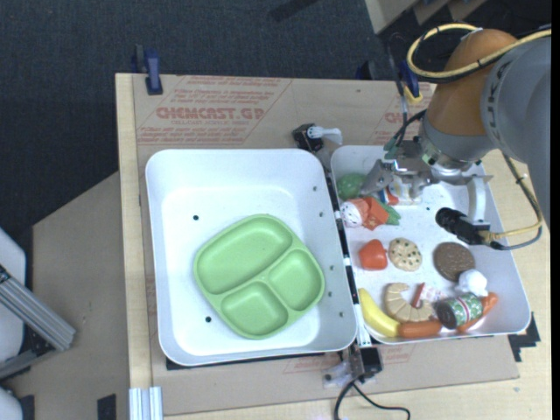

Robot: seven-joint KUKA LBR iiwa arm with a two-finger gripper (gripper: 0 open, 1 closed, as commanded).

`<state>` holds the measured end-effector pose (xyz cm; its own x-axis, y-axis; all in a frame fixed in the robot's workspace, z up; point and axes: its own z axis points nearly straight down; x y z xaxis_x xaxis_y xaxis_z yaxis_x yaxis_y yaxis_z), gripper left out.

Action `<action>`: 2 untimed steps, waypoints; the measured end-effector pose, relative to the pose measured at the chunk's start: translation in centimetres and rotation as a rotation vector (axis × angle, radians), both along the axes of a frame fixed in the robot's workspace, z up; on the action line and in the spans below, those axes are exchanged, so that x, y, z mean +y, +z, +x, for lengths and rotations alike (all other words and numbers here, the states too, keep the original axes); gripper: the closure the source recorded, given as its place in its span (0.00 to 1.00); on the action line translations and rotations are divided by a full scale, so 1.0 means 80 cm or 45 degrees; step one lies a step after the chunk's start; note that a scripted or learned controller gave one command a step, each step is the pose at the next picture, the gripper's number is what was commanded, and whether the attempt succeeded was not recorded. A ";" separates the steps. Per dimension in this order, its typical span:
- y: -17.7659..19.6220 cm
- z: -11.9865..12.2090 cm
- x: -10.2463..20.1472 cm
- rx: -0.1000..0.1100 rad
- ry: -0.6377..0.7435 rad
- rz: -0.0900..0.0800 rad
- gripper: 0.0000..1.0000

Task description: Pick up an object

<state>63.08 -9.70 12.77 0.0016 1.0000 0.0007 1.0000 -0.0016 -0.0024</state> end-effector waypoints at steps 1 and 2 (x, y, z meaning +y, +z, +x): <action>-0.026 -0.098 -0.010 -0.025 -0.013 -0.013 0.00; -0.054 -0.193 -0.029 -0.001 -0.004 -0.001 0.00</action>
